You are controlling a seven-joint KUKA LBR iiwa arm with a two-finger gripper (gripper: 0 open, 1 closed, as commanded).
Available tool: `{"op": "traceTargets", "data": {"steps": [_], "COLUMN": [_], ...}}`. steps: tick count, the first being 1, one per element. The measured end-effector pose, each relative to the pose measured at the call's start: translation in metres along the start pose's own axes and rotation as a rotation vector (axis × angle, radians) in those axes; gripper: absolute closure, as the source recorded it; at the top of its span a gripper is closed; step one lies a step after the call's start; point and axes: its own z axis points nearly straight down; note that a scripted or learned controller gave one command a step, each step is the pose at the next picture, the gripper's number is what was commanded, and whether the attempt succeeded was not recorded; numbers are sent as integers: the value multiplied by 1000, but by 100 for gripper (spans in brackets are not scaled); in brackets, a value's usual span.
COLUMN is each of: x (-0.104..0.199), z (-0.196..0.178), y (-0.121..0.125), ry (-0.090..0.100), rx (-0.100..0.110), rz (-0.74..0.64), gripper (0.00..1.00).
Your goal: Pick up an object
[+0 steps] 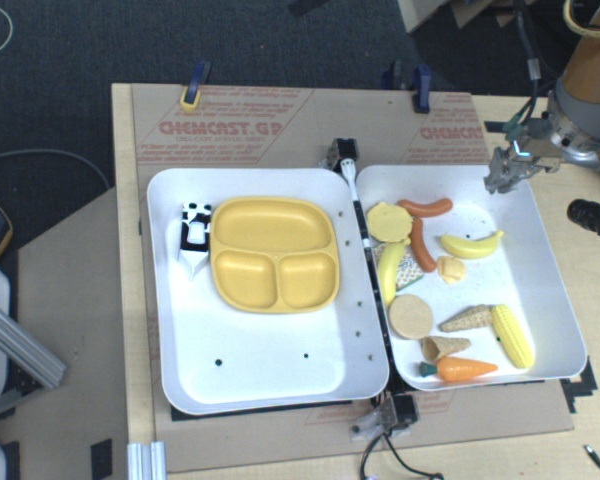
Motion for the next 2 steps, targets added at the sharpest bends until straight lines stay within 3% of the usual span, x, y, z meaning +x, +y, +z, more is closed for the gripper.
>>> {"op": "traceTargets", "data": {"steps": [1,2], "x": [41,86], "z": [-10,5], "y": [-29,-57], "ry": [4,5], "rx": [7,11], "rz": [-3,-4], "gripper": [100,100]}}
